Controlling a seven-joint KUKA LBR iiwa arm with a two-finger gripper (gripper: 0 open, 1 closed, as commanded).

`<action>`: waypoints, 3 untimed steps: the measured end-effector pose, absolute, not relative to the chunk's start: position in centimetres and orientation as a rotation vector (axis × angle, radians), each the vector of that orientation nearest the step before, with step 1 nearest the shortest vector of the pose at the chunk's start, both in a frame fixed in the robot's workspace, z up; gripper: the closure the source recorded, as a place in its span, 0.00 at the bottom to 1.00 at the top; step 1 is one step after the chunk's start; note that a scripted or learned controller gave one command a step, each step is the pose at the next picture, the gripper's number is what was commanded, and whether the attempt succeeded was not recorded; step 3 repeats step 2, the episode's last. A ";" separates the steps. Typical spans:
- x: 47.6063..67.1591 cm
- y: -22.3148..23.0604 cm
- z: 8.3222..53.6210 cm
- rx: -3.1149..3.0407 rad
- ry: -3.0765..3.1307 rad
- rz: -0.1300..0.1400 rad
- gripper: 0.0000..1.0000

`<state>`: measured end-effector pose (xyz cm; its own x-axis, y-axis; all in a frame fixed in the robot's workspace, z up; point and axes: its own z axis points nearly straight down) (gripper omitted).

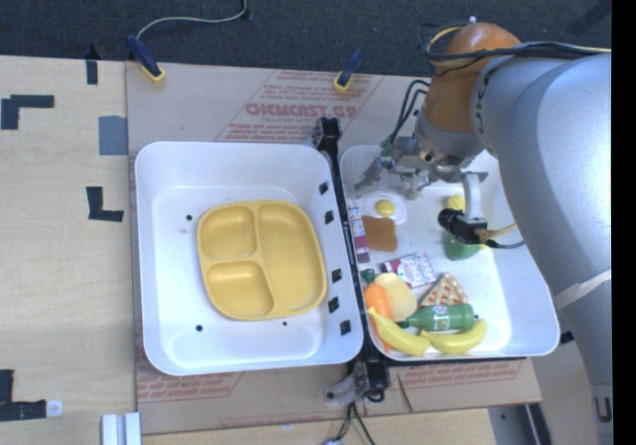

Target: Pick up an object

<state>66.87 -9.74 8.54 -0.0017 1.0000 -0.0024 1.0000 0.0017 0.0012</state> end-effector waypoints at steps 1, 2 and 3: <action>66.9 -9.6 8.5 2.219 2.220 -0.002 0.00; 66.9 -9.6 9.6 2.217 2.219 0.000 1.00; 66.9 -9.6 9.6 2.217 2.219 0.000 1.00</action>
